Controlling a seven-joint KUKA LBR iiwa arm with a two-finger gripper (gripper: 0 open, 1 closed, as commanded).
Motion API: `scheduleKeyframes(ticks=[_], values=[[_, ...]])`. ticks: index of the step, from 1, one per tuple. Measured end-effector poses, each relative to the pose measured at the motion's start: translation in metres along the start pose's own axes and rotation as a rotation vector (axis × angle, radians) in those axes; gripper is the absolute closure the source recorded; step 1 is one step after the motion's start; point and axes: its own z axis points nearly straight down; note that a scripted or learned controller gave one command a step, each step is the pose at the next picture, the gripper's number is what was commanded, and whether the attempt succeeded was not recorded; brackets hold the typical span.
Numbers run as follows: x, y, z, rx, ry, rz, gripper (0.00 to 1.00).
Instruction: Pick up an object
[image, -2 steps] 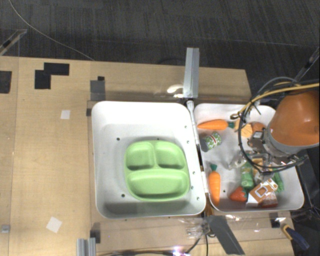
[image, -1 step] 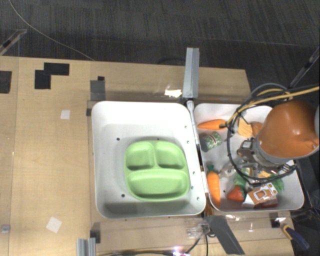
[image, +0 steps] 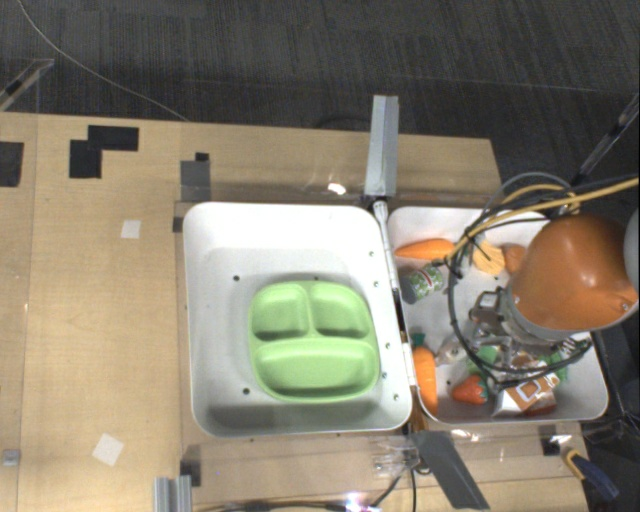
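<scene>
Left bin occupied by green divided tray. Right bin crowded: carrot at far side, second carrot at near-left wall, can between, red-orange items at near side. Arm's orange band positioned over right bin; gripper lowered among clutter, its state cannot be told. Step judged: descent for grasp. No item seen held. Next: closure on one item required, then straight lift.

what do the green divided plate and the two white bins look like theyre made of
Green divided plate: looks like moulded plastic, one even colour, rounded compartment ridges, soft matte sheen.

White bins, left bin and right bin: probably thin formed plastic, though painted metal can't be ruled out; smooth semi-gloss walls, rounded corners, gentle light gradients.
</scene>
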Motion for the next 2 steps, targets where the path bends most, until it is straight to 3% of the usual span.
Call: scheduleKeyframes(ticks=[1,2], values=[[-0.055,-0.06,0.006,-0.02,-0.002,-0.044,0.0],[-0.001,-0.021,0.003,-0.017,-0.001,0.236,0.0]])
